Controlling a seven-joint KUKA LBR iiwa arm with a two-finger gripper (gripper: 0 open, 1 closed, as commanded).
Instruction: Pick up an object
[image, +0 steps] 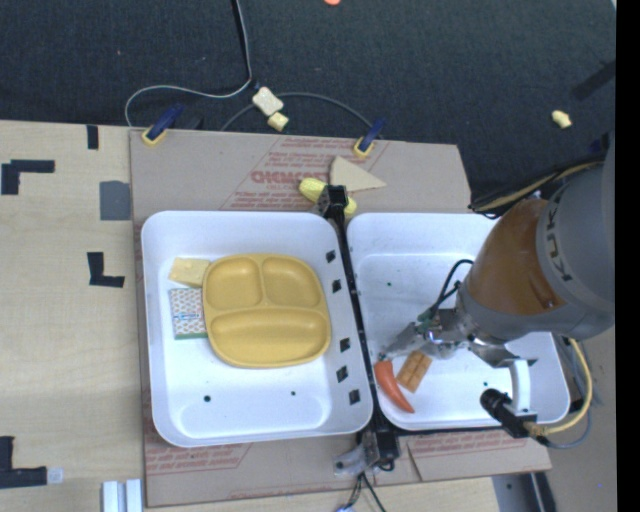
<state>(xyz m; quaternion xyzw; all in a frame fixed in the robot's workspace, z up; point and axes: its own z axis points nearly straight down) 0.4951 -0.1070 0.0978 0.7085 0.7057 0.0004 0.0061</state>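
Orange carrot (393, 387) just beside tan block (413, 371), both close under gripper (418, 340); claw state unclear. Risk: nudging either aside, closing on nothing.

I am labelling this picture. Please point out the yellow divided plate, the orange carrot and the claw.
yellow divided plate (267, 310): camera view, centre of plate.
orange carrot (390, 386): camera view, middle of its body.
claw (404, 345): camera view, at its tips.
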